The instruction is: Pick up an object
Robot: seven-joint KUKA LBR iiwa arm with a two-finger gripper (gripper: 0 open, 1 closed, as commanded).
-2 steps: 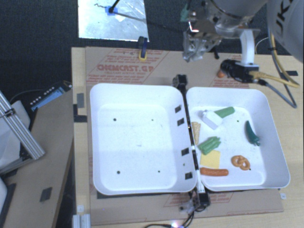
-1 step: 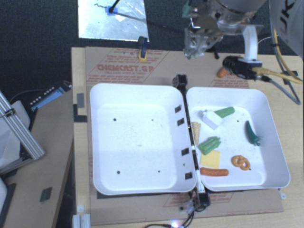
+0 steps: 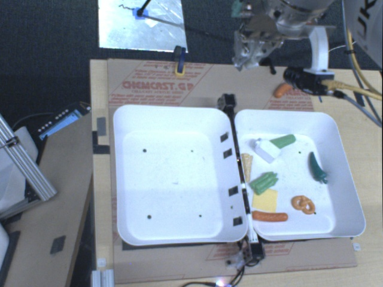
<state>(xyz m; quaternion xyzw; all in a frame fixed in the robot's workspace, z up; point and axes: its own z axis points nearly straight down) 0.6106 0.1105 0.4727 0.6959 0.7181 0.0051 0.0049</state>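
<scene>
Objects: a small cluster of toy food pieces is lying in the right bin [image 3: 344, 160], mostly toward its left and lower half.
White block: a white block [image 3: 265, 149] is sitting near the upper middle, touching a light green piece [image 3: 282, 140] just to its right.
Dark green pepper: a dark green pepper [image 3: 318, 167] is lying alone toward the right wall, with bare floor all around it.
Green leafy piece: a green leafy piece [image 3: 263, 182] is resting near the divider, just above a yellow slice [image 3: 266, 201].
Wedge: a pale tan wedge [image 3: 246, 162] is lying right against the left wall.
Sausage: an orange sausage [image 3: 270, 216] is lying along the lower edge, just below the yellow slice.
Pretzel: a brown pretzel [image 3: 304, 204] is sitting apart in the lower right, with open room on its right.
Left bin: the left bin [image 3: 119, 178] is lying beside the right one, their inner walls touching.
Arm: the gripper [image 3: 250, 57] is hanging above the table [image 3: 149, 79], beyond the top rim of the right bin, well apart from every piece.
Jaws: I cannot tell how the jaws are standing.
Stray piece: an orange piece [image 3: 281, 90] is lying on the table outside the bins, near the arm.
</scene>
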